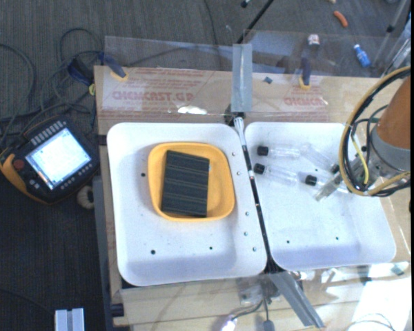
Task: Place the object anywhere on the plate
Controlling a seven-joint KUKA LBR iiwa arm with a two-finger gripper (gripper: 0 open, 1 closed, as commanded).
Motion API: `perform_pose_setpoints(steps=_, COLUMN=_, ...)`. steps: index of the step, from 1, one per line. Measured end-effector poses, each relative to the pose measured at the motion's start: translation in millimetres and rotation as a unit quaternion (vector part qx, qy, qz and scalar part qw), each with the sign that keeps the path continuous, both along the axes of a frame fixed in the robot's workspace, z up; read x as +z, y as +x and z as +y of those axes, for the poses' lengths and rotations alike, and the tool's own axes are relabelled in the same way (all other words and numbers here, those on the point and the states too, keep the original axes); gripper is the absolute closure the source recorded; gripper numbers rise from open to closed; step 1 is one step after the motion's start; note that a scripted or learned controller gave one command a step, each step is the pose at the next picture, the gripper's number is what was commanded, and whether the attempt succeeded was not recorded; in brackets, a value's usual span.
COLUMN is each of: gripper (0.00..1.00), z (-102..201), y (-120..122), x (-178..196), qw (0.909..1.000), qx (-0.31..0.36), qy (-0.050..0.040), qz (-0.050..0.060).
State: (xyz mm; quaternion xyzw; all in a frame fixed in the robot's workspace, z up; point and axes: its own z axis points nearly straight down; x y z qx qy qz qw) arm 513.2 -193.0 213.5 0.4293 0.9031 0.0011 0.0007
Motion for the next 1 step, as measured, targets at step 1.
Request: perform_pose_setpoints(steps=1, gripper=0.0, z=0.0, y=0.0, x=0.0, qw=1.0, qx=0.0, qy=0.0001, qz=0.0)
